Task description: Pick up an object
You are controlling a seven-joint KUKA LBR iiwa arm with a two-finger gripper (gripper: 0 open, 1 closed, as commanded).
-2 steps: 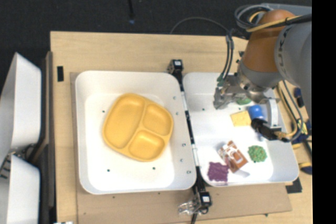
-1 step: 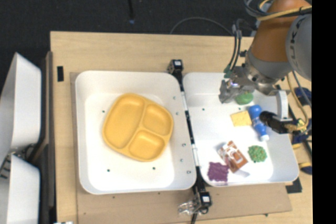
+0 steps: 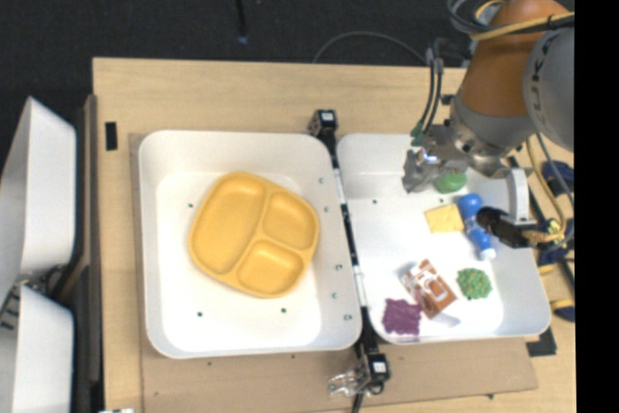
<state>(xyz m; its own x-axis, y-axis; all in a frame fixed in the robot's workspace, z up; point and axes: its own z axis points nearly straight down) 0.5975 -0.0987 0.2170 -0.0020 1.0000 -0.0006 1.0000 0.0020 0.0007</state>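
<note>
Gripper (image 3: 426,171): hung low over the right bin (image 3: 387,237) — finger state impossible to tell.
Green object (image 3: 451,179): just beside it.
Yellow block (image 3: 444,219): below, apart.

No text, label, brand, number or sign can be read anywhere on the table. The small red-and-white packet (image 3: 430,286) near the front edge of the right bin (image 3: 382,208) carries printed markings, but they are too small and blurred to make out. The yellow divided tray (image 3: 253,233) in the left bin (image 3: 174,305) is plain, with no lettering on it.
</note>
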